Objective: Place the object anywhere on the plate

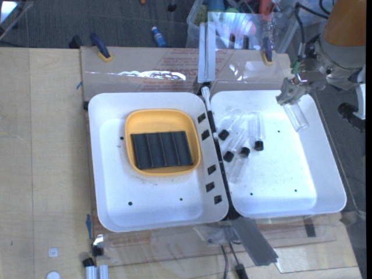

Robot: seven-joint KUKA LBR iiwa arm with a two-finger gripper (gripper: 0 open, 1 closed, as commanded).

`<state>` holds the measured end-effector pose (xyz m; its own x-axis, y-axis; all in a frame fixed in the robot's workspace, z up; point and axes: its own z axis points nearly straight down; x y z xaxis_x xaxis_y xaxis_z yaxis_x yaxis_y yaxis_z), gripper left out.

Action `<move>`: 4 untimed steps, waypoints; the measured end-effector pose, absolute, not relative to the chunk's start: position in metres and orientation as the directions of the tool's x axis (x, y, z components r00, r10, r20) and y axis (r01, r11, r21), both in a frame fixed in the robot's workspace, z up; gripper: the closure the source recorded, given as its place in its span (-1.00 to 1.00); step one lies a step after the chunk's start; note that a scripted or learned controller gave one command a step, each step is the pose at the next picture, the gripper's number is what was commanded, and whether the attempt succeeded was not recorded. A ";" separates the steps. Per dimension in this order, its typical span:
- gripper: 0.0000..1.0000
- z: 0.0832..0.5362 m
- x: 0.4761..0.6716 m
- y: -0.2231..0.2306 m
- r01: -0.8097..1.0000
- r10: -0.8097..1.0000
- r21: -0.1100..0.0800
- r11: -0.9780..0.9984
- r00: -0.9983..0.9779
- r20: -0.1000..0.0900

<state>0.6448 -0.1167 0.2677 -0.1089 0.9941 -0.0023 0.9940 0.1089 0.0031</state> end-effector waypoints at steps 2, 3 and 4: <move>1.00 0.190 0.627 -0.116 0.869 0.869 0.001 0.494 -0.494 0.001; 1.00 0.275 0.668 -0.187 0.692 0.692 0.004 0.721 -0.721 -0.008; 1.00 0.333 0.662 -0.222 0.522 0.522 0.003 0.853 -0.853 -0.010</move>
